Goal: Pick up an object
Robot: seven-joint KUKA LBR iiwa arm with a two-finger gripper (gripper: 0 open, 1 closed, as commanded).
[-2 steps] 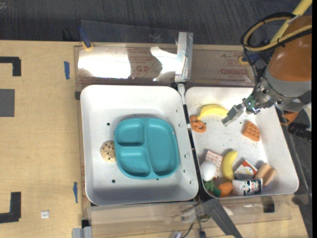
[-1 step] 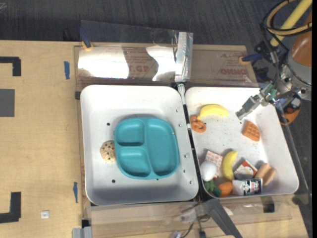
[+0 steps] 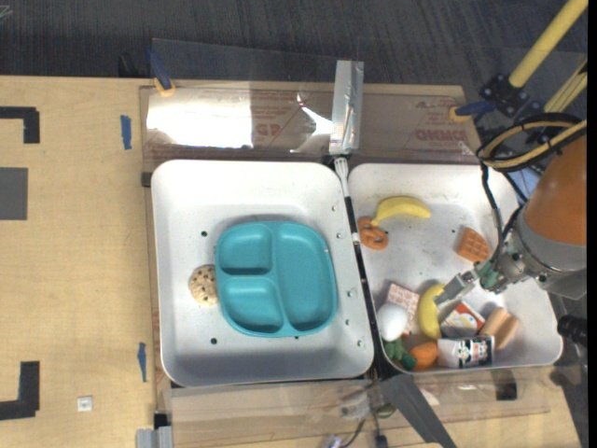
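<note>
You're seeing gripper (image 3: 456,289) hanging over right bin (image 3: 438,180), by banana (image 3: 430,311); fingers — can't tell. Wood bench (image 3: 75,250) w/ black tape marks sitting on dark carpet. Left bin (image 3: 177,194) holding teal tray (image 3: 277,275), cookie (image 3: 203,285).

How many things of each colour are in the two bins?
Yellow: 2, a banana at the back and a banana in the pile.
Orange: 3, pretzel, waffle, carrot.
Teal: 1, divided plate.
Tan: 2, cookie, bread roll.
White: 2, egg, can.
Pink: 1, small card.
Total: 11 clearly seen; the pile may hide more.
</note>
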